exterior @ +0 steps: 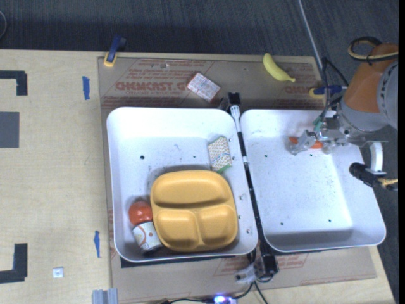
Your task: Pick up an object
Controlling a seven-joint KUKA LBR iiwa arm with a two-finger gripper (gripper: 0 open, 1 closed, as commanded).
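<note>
Left bin (120,170): yellow divided tray (193,209), large and smooth, likely too broad for a pinch; patterned packet (219,152) by the divider; small orange-topped can (143,228) against the tray, crowding risk. Right bin (316,233): gripper (304,143) at far wall; opening cannot be told.

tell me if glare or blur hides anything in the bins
Camera view: lighting even, mild sheen on the yellow tray, which stays sharp; soft shadows along the left bin walls; the pincer over the right bin is small and slightly blurred.
</note>
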